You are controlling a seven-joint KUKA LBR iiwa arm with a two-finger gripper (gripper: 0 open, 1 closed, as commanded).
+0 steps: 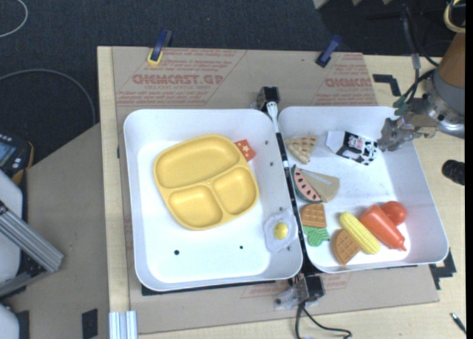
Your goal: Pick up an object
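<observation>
Pincer (389,138) over the right bin's (429,204) far right corner; whether it is spread or pressed together cannot be told.

A black-and-white carton (353,145) lies just left of it, apparently not held. Further off sit a waffle wedge (301,148), watermelon slice (306,185), corn cob (360,232) and red hot dog (386,225). The left bin (140,204) holds a yellow divided plate (205,181) and a fried egg (278,230).

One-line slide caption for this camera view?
Gripper hovers beside black-and-white carton in right white bin; yellow divided plate fills left white bin.
</observation>
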